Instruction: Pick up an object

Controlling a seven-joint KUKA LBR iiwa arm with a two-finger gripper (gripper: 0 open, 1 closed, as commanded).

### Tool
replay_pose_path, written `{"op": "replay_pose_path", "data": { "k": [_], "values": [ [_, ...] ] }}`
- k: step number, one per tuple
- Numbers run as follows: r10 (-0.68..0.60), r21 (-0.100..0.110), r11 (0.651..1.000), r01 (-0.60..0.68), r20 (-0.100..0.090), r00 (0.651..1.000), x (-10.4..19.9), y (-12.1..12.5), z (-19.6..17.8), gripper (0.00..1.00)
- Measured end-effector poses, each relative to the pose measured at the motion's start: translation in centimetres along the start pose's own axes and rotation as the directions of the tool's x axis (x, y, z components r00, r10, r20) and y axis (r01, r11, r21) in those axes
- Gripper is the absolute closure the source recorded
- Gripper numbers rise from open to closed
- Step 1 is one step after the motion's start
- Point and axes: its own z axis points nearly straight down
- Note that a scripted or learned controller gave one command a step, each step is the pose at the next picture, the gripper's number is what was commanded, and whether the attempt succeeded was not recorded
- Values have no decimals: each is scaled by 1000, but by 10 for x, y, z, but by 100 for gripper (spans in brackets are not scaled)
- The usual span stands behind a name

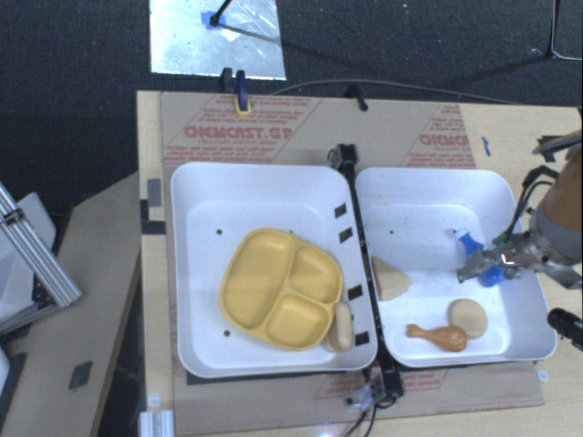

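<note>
Blue object (471,248) is what I take as the pick target, since the gripper (485,264) sits right at it, far-right part of the right bin (437,194). From my remote seat it reads as a small hard plastic toy: light, stiff, prob a bit slick, irregular shape, so I'd pinch across its narrow body and not at a tip. Can't make out its exact form, too small.

Going left to right: left bin (264,185) holds a yellow divided tray (281,288), lying flat, three compartments, nothing in them. Just beside its near-right corner lies a pale oblong piece (342,326), touching or nearly touching the tray edge, near the bin wall. Across the divider, right bin has a beige wedge (390,279) tight against its left wall. Nearer me is a tan drumstick-shaped toy (439,336), lying on its side, and just beside it to the right a round cream piece (468,317), close to touching, can't say for sure.

Gripper comes in from the right w/ the arm (557,217) behind it. Whether it's clenched, released or gripping the blue object, I can't tell; tip and toy overlap in a blur. I'd not call this a secure grasp yet. Risk IMO: slick plastic squirts out if the pinch lands off-centre.
</note>
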Motion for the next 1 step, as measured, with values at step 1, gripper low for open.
{"op": "replay_pose_path", "data": {
  "k": [1],
  "values": [
    [5,-20,1000,-4,12,1000,-5,5,31,0]
  ]
}}
